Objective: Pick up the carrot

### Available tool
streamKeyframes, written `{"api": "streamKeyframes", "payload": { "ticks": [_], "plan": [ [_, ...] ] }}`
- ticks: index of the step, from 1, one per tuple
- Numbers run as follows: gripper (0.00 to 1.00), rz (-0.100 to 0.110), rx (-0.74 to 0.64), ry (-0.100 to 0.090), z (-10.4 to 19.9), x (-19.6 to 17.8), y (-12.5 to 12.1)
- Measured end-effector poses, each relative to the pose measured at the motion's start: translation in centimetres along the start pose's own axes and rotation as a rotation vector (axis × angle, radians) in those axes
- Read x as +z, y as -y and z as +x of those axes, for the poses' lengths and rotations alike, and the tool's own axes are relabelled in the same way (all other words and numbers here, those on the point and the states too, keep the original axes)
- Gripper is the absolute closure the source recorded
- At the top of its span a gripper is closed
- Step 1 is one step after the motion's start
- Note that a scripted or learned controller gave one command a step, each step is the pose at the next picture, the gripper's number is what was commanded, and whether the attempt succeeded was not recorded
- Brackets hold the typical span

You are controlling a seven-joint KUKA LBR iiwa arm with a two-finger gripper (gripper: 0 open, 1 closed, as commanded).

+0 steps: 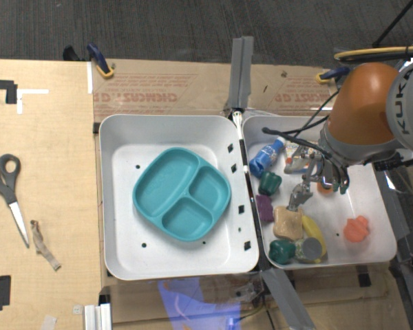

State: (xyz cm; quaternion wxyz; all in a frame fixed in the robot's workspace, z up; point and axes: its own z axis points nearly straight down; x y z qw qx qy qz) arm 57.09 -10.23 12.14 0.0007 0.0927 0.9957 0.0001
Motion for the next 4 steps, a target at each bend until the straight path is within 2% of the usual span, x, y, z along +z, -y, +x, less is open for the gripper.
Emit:
{"api": "streamKeyframes", "payload": {
  "ticks": [1, 2, 3, 4],
  "plan": [
    [0.00, 0.001, 0.046, 0.005, -3.3, -3.2, 6.5],
    [0.00, 0.001, 0.343, -0.002, -0.5, -1.8, 3.3],
    [0.00, 0.001, 0.469, 0.003, -2.8, 0.7, 8.7],
    [0.00, 0.001, 0.881, 0.004, -7.7, 0.9, 10.5]
  ]
}}
